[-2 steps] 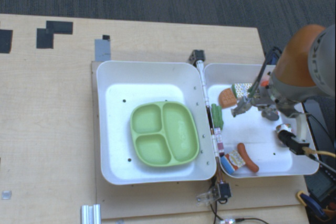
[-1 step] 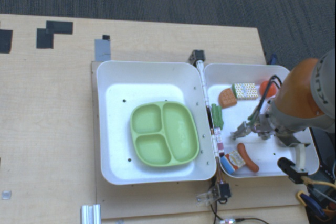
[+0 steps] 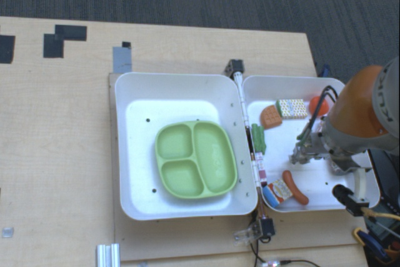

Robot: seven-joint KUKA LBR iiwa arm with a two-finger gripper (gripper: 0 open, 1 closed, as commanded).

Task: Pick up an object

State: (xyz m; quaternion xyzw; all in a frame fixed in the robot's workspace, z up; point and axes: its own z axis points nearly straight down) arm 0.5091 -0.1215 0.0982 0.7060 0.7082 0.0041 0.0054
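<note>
My gripper (image 3: 302, 152) is low over the middle of the right bin (image 3: 325, 197), reaching in from the right under the orange band of the arm (image 3: 356, 103). It hangs above bare white floor and no object shows in it. A brown sausage (image 3: 295, 187) lies just below it toward the front. An orange-brown wafer (image 3: 270, 116) and a white speckled block (image 3: 292, 108) lie at the back left of this bin. A red-orange piece (image 3: 317, 104) sits beside the arm. A green item (image 3: 257, 139) rests along the left wall.
A blue and white packet (image 3: 275, 192) lies in the right bin's front left corner. The left bin (image 3: 134, 134) holds a light green divided plate (image 3: 196, 159). Cables and clamps sit at the bench's front edge (image 3: 262, 231).
</note>
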